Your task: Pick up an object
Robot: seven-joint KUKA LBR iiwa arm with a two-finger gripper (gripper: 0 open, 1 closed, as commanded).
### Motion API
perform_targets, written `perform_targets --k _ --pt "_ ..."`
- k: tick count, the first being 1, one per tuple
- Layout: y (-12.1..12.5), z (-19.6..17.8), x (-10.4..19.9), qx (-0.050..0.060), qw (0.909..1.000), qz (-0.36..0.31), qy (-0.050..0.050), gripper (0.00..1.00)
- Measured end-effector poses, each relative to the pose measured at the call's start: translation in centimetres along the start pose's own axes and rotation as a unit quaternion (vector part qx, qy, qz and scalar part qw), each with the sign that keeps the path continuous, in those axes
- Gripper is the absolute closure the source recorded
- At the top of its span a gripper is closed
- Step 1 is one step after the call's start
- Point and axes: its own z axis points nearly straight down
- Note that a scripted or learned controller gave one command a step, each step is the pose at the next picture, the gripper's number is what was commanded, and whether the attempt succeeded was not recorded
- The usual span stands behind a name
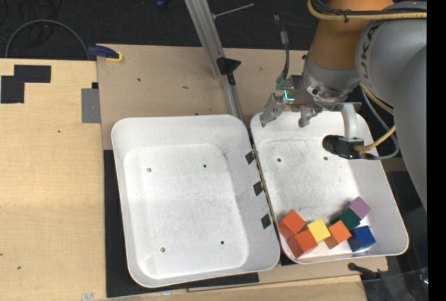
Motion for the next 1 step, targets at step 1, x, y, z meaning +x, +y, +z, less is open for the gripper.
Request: perform_targets --k 1 --pt "0.39 2.48 -0.64 0.001 1.0000 0.002 0.000 0.00"
